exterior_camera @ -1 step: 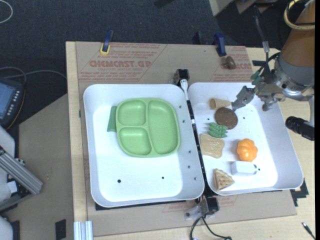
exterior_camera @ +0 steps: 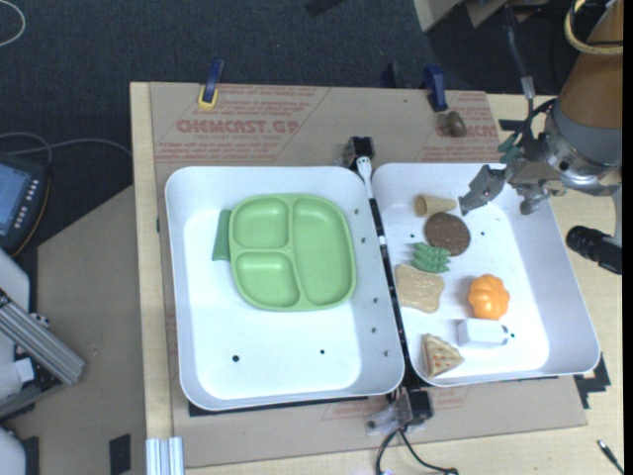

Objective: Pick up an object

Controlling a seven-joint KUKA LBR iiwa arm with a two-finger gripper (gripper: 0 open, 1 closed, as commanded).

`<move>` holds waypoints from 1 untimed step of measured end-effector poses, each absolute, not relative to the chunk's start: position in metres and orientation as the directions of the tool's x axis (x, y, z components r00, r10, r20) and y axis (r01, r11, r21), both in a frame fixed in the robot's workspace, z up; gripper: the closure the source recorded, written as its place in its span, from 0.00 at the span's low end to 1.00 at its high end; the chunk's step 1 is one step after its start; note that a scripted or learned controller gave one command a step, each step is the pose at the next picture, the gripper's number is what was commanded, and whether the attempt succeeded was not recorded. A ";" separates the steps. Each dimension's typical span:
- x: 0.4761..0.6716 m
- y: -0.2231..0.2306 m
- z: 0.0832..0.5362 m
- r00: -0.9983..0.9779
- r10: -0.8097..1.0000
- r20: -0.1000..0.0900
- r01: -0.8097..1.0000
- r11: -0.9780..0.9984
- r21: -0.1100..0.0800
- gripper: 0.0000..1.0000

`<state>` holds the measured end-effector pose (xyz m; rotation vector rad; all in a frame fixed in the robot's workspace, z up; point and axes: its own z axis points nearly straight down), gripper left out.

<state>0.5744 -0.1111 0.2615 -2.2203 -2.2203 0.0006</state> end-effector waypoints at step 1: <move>0.580 -0.114 0.201 0.001 1.000 0.002 1.000 -0.001 -0.007 0.00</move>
